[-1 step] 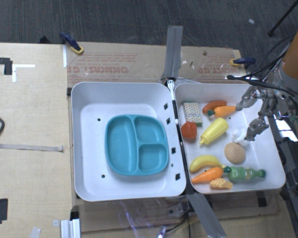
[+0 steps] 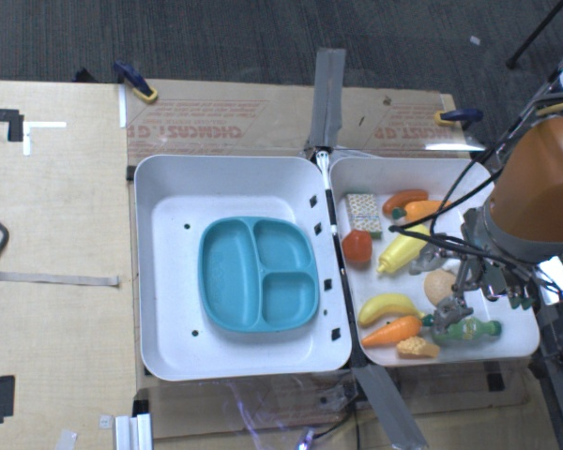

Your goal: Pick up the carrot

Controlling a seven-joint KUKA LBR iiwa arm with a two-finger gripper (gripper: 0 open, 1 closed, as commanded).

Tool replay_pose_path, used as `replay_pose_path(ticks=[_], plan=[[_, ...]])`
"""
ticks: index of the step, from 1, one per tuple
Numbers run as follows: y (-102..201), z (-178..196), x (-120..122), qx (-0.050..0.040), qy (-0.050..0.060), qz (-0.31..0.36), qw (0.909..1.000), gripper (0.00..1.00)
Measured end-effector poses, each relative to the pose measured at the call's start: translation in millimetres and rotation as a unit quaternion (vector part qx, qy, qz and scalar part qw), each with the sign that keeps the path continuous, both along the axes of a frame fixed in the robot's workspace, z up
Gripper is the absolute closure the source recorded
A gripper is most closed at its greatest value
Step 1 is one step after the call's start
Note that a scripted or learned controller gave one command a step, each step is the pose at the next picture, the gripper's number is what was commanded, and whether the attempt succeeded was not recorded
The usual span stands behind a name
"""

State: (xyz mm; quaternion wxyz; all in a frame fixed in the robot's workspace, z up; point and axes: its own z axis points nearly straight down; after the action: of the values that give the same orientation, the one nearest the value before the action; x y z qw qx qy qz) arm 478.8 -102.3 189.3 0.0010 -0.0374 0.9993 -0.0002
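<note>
Orange carrot lying flat, right bin's near edge.

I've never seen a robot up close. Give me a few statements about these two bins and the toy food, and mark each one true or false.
1. The turquoise divided plastic plate lies in the left white bin. True.
2. The orange toy carrot sits on that plate. False: it lies in the right white bin, near its front edge.
3. A yellow toy banana lies just behind the carrot. True.
4. The red toy tomato is in the left bin. False: it is in the right bin, by the divider.
5. The robot's tool hovers over the right bin. True.
</note>
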Motion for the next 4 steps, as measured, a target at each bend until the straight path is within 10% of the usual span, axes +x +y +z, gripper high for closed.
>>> replay_pose_path(ticks=[2,3,4], plan=[[-40,-97,35,-0.0002,-0.001,0.121,0.9927,0.0],[-90,-88,78,-0.001,-0.001,0.091,0.9958,0.0],[-78,-95,145,-0.0001,-0.003,0.053,0.9986,0.0]])
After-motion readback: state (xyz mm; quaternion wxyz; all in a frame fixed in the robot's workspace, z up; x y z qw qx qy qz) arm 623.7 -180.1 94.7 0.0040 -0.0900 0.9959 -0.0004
